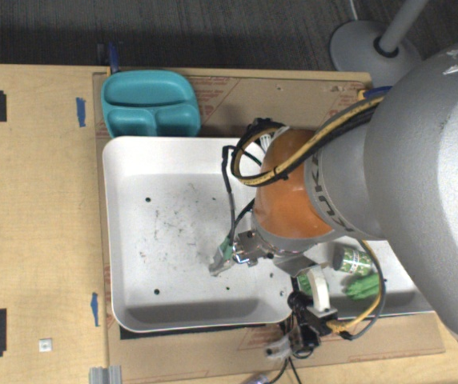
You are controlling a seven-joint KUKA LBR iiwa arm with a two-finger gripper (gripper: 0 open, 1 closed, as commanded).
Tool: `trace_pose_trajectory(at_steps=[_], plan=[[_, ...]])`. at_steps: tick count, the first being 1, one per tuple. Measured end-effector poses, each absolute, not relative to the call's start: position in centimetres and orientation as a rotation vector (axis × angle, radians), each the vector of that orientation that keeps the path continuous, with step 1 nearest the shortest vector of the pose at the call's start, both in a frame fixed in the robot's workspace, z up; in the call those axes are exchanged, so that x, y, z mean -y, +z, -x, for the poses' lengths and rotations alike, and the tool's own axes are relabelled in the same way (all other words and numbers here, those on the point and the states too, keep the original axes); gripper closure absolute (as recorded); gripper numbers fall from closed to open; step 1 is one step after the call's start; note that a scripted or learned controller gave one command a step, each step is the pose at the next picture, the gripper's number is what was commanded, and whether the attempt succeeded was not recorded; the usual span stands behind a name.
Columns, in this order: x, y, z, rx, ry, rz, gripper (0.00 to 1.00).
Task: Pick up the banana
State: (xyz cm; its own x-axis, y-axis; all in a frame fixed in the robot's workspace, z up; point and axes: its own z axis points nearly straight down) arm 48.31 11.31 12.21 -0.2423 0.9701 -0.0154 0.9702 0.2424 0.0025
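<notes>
My gripper (226, 256) hangs low over the left white bin (157, 222), near the middle of its right half, just above the scuffed floor. A small green spot sits at its tip; I cannot tell what that is. The grey arm with its orange band (293, 190) reaches in from the right and covers most of the right bin (397, 282).
A teal two-part tray (150, 104) stands just beyond the left bin's far edge. Under the arm, in the right bin, lie a green can-like thing (349, 259) and a green leafy-looking item (363, 288). Cables (249, 146) loop off the wrist. Cardboard bench (37, 214) lies to the left.
</notes>
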Motion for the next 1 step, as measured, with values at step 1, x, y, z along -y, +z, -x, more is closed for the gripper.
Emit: trace_pose_trajectory(at_steps=[1], plan=[[-18.89,8.69,-51.39,-2.529,0.005,-1.861,0.0]])
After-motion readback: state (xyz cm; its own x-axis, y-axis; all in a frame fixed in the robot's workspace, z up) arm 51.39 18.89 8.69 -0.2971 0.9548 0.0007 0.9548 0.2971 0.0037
